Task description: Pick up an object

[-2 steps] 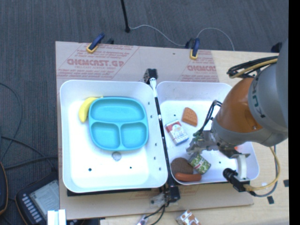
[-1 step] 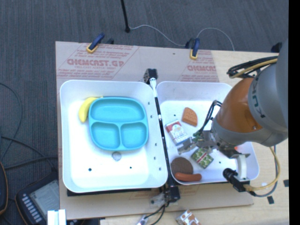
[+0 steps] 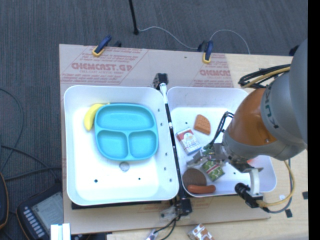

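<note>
My gripper (image 3: pixel 206 156) reaches down into the right bin (image 3: pixel 222 95), below the orange band of the arm (image 3: pixel 255 126). It hovers over a cluster of small items: a red and white carton (image 3: pixel 188 140) to its left, a green packet (image 3: pixel 215 170) just under it, a brown round piece (image 3: pixel 193 176) and a red sausage (image 3: pixel 200 188) near the bin's front wall. An orange wedge (image 3: pixel 202 124) lies further back. I see nothing held.
The left bin (image 3: pixel 75 149) holds a blue divided plate (image 3: pixel 126 131), a banana (image 3: pixel 90 116) at the plate's left rim and a small grey object (image 3: pixel 124 167) in front of it. Clamps (image 3: pixel 102 45) and cables sit along the board's back edge.
</note>
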### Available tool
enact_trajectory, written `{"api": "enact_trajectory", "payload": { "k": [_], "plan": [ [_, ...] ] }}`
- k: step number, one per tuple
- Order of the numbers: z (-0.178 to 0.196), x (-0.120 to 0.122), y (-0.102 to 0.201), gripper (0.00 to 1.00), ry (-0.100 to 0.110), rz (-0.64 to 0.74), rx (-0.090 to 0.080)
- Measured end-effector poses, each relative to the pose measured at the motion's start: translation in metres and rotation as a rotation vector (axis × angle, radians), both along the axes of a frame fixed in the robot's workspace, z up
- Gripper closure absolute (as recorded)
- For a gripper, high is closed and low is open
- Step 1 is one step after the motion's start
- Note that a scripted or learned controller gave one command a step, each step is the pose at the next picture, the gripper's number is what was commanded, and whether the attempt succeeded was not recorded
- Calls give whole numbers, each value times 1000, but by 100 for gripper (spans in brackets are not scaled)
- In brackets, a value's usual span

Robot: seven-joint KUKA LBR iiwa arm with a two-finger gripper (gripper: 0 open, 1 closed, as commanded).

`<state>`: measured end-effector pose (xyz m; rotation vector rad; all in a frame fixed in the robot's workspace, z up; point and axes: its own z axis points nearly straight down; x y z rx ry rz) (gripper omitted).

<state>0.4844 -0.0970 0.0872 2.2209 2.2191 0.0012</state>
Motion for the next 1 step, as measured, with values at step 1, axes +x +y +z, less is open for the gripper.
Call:
{"api": "enact_trajectory", "payload": {
  "k": [1],
  "plan": [
    [11, 2, 0, 100, -5, 0, -1]
  ]
}}
